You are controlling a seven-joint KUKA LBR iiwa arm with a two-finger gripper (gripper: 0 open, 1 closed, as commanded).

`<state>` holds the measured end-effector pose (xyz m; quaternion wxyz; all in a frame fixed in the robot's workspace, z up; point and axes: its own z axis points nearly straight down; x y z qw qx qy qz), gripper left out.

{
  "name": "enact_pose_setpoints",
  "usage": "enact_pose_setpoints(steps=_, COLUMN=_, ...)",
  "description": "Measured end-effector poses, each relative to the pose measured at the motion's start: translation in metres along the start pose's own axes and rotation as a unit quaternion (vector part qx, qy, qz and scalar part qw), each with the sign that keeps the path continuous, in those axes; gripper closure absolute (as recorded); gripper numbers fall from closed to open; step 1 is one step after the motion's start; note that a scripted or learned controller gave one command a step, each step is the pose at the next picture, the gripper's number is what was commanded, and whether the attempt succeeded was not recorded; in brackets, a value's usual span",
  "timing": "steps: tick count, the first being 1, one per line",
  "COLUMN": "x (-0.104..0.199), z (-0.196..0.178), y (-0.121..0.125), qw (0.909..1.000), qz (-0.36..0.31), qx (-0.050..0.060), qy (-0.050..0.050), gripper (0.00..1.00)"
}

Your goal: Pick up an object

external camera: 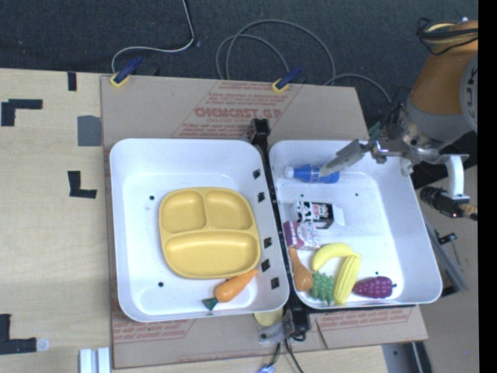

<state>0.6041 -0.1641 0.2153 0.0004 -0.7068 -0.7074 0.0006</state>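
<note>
Toys crowd the near end of the right bin [419, 231]; we see the gripper [335, 164] slanting down onto the blue bottle [314, 174] lying alone at the far wall, likely picked for that isolation. Its grip we cannot tell.

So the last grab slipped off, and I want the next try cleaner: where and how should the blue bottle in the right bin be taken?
Probably across the middle of the blue bottle, coming straight down from above. It lies on its side near the right bin's far wall, white cap toward the divider, so its long sides offer the narrowest span. The tool hovers by its right end.
</note>
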Motion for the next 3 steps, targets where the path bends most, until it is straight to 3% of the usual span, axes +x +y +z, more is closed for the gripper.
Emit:
enact_pose_setpoints(steps=1, x=0.039, z=0.121, y=0.038, qw=1.0, qz=0.002, qx=0.003, qy=-0.001, gripper=0.0)
enact_pose_setpoints(steps=2, x=0.046, z=0.124, y=0.052, qw=1.0, qz=0.005, qx=-0.001, qy=-0.008, gripper=0.0)
enact_pose_setpoints(steps=3, x=0.051, z=0.115, y=0.052, qw=1.0, qz=0.003, qx=0.001, qy=-0.004, gripper=1.0)
